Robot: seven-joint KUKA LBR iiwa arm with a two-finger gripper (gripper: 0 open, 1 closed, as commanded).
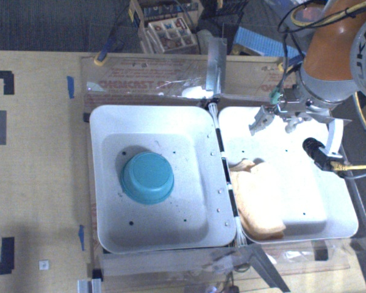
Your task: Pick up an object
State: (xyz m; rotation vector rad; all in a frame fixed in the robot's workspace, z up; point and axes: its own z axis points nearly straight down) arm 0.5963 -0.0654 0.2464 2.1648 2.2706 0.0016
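I see two candidate objects. A blue bowl (147, 177), upside down, sits on the floor of the left bin (104, 127), slightly left of that bin's centre and apart from its walls. A tan bread-like slab (256, 203) lies in the right bin (341, 221), against the bin's left wall and reaching toward its near edge.

I see the gripper (276, 119) over the far part of the right bin, above the white floor and apart from the tan slab. Its two fingers (260, 121) stand spread, with nothing between them. A black part (316, 151) projects from the wrist on the right side.

The arm (332, 47) enters from the upper right, its orange band directly above the grey wrist. Brown cardboard (146, 78) runs along the far side of both bins.
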